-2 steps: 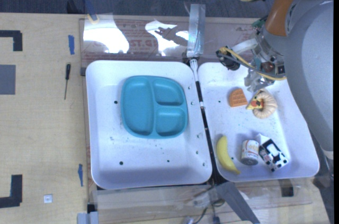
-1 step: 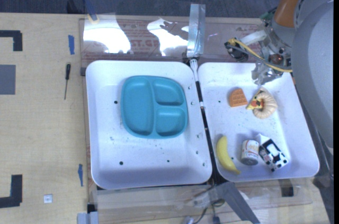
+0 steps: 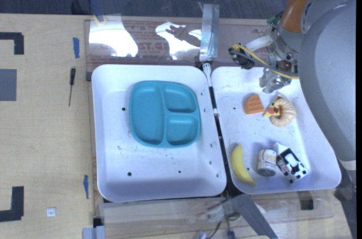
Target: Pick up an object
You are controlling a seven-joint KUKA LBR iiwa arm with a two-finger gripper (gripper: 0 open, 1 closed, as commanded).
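My gripper (image 3: 275,83) hangs over the far part of the right bin (image 3: 317,136), just above and beyond two objects. An orange wedge-shaped piece (image 3: 254,104) lies to its lower left. A beige ring-shaped pastry with red and yellow bits (image 3: 281,110) lies right under the gripper's tip; I cannot tell whether they touch. Near the bin's front lie a yellow banana (image 3: 241,165), a small can (image 3: 267,161) and a black-and-white toy (image 3: 293,165).
The left bin (image 3: 107,136) holds a blue divided plate (image 3: 165,113). A metal divider (image 3: 208,40) stands behind the seam between the bins. The grey arm (image 3: 331,74) covers the right bin's far right side.
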